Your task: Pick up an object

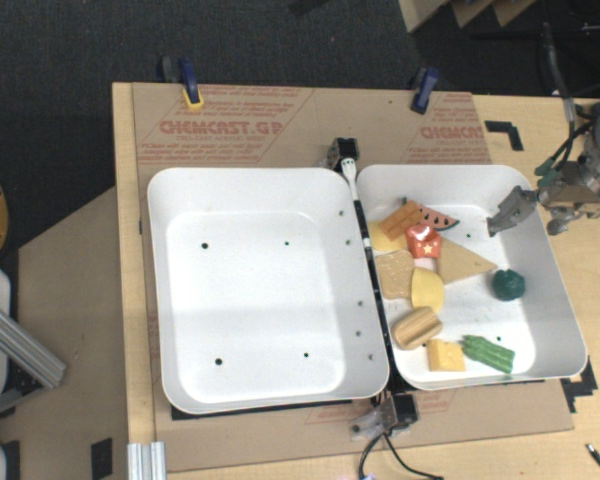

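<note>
The gripper [532, 212] hangs over the right bin's [558, 313] far right corner, its two dark fingers spread apart with nothing between them — one reaching in over the bin floor, the other above the right rim. The green ball [509, 285] lies nearest, just inward and toward the camera from the jaws, alone on bare white. The rest — a watermelon slice [437, 219], a red piece [422, 242], a tan wedge [464, 262], a bread roll [416, 327], a green pickle [488, 353] — crowds the bin's left and near sides. The arm enters from the right edge, wrist low above the rim. The left bin [170, 298] sits alongside.
</note>
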`<move>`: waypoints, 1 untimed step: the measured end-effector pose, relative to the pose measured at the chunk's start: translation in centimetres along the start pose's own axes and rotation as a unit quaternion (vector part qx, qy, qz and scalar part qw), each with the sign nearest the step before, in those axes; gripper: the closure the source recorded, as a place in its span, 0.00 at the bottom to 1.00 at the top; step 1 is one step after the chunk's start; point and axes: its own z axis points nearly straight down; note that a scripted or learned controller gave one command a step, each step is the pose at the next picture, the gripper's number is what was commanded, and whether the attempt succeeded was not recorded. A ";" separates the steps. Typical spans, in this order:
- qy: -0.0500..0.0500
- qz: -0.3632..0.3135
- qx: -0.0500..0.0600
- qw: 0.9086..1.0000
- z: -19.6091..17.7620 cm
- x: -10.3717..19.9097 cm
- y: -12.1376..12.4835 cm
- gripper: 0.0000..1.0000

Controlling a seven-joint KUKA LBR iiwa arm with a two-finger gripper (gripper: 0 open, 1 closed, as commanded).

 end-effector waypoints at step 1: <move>0.002 -0.002 0.005 1.000 11.5 2.7 2.9 0.00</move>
